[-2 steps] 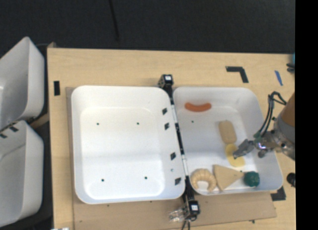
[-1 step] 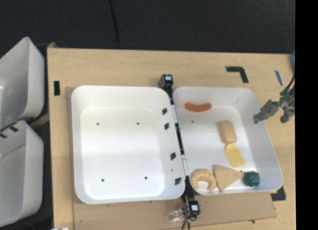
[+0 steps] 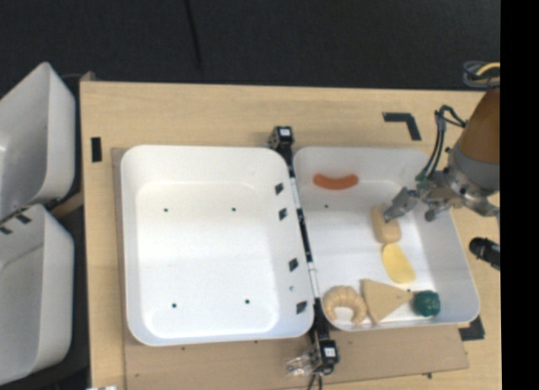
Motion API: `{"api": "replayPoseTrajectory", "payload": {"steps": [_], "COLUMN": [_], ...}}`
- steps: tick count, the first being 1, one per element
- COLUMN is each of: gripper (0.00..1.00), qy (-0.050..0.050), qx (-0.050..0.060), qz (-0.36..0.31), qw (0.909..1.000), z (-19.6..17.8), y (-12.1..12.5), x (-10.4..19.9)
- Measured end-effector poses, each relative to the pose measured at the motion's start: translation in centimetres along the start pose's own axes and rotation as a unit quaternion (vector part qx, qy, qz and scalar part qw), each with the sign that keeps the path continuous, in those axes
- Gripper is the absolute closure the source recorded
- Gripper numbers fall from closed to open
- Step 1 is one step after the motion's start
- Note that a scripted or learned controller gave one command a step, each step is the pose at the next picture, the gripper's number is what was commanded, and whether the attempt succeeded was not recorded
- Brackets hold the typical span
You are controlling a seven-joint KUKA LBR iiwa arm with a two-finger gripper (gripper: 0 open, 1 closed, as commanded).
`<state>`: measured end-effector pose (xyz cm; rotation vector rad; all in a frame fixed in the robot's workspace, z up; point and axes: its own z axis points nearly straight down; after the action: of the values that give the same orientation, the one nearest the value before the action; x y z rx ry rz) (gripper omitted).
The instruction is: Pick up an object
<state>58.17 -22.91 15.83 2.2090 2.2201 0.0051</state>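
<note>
Over the right bin (image 3: 438, 308), the hand (image 3: 417, 203) hangs near the far right side, its fingers spread apart and grasping nothing. One dark finger (image 3: 399, 205) points down toward a small tan chunk (image 3: 387, 230) lying just beneath and to the left of it; that chunk looks like the likeliest thing to pick, though any piece would serve the task.

Other pieces share this bin: a red sausage (image 3: 335, 181) near the far wall, a yellow lump (image 3: 397, 263) just nearer than the chunk, and along the near wall a croissant (image 3: 345, 304), a tan wedge (image 3: 386, 298) touching it, and a green ball (image 3: 426, 302). The left bin (image 3: 202, 241) sits beside it on the bench (image 3: 210, 110).

These look like toy foods, so I judge the chunk light, fairly stiff and not fragile. Its smooth skin may slip; closing across its narrow sides should grip best. The yellow lump lies close, so a wide approach could nudge it.

Most of the arm (image 3: 482, 140) is cut off at the right. Whether the fingertip touches the chunk or hovers above it is hard to tell, and the second finger is blurred against the wrist.
</note>
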Motion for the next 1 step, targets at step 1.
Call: {"api": "replayPoseTrajectory", "payload": {"steps": [1], "gripper": [0.0], "qy": [0.001], "qx": [0.004], "qz": [0.002], "qw": [1.0], "z": [5.67], "y": [-4.89], "x": [0.07]}}
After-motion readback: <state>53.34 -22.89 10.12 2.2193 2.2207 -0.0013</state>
